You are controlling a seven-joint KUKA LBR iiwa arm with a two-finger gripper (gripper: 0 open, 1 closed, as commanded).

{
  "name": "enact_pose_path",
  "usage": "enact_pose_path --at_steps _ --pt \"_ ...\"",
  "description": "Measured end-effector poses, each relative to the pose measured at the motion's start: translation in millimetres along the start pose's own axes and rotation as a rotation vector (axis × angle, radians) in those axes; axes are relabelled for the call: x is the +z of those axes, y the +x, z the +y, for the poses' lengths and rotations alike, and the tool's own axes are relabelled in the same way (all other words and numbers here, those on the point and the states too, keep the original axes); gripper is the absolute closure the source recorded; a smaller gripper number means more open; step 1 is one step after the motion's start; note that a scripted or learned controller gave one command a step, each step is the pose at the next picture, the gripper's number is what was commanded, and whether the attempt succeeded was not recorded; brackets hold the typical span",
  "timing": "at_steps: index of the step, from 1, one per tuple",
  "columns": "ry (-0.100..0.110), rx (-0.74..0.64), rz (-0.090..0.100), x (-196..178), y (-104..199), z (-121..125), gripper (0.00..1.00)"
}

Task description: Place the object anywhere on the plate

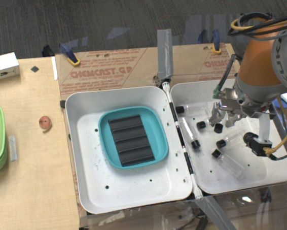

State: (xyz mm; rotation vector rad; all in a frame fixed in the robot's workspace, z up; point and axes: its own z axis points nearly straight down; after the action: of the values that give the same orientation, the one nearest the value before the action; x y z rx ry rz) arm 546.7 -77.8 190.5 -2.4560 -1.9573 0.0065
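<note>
Pincer (220,120): over right white bin (272,175), opening cannot be told | Object: clear plastic tube (188,131), lower-left of pincer, long axis near-vertical | Target: teal square plate (158,136), left bin (89,184)

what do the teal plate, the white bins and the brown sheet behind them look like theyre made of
Teal plate: likely moulded plastic, smooth with a soft sheen along its rounded rim; it holds a dark ribbed insert that looks matte, maybe rubber or foam. White bins: probably glossy plastic, going by their rounded corners and light reflections. Brown sheet: protective paper or card with red printed lettering, flat and matte.
</note>
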Motion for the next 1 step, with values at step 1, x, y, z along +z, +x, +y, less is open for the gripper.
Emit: enact_pose_path --at_steps 1 --pt "0.001 -0.207 0.001 0.2 71.3 -15.0 1.0"
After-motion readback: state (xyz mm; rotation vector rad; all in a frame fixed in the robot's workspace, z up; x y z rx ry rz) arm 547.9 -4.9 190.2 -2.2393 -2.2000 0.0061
